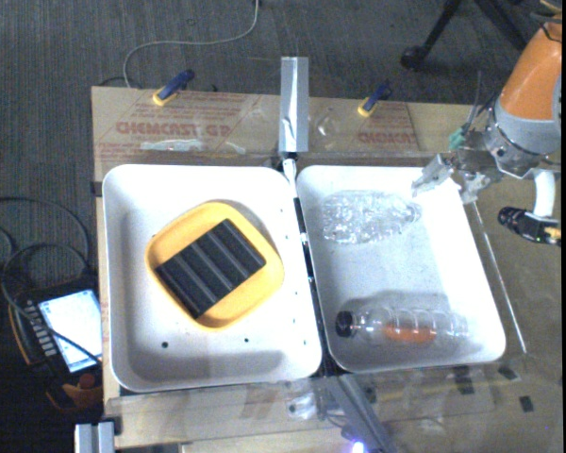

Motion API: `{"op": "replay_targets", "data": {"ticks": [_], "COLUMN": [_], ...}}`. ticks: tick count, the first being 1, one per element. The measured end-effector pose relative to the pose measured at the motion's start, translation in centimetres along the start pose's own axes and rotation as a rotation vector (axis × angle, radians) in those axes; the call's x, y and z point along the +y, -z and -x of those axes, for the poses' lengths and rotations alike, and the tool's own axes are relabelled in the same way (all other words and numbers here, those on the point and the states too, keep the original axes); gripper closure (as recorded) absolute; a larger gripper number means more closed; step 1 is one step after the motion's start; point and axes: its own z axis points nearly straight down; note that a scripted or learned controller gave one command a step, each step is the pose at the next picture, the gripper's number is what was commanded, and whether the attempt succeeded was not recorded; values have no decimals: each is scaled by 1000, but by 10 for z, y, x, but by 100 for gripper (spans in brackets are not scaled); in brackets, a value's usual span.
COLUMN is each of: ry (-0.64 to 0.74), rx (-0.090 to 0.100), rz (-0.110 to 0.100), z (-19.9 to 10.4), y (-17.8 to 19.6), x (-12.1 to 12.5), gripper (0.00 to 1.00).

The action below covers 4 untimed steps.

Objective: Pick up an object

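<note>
Red print runs along the cardboard sheet (184,125) lying on the surface behind the 2 bins, far to the left of the tool (448,179). It seems to read "CHEMCAST GP"; a second red strip nearer the tool is too faint to read.

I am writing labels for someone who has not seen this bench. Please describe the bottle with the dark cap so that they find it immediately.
Look at the right bin of the two white ones. The bottle lies on its side along the near edge, cap pointing toward the left bin. Unlike the crumpled clear plastic further back, it has a dark cap and an orange patch in its middle.
</note>
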Motion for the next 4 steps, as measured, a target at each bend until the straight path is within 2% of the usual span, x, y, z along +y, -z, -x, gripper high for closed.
{"op": "replay_targets", "data": {"ticks": [1, 2, 3, 4], "ry": [74, 459, 74, 28], "rx": [-4, -26, -1, 0], "rz": [30, 26, 21, 1], "z": [-71, -94, -88, -30], "y": [-100, -105, -100, -93], "x": [7, 9, -12, 11], "gripper": [0, 0, 0, 0]}}
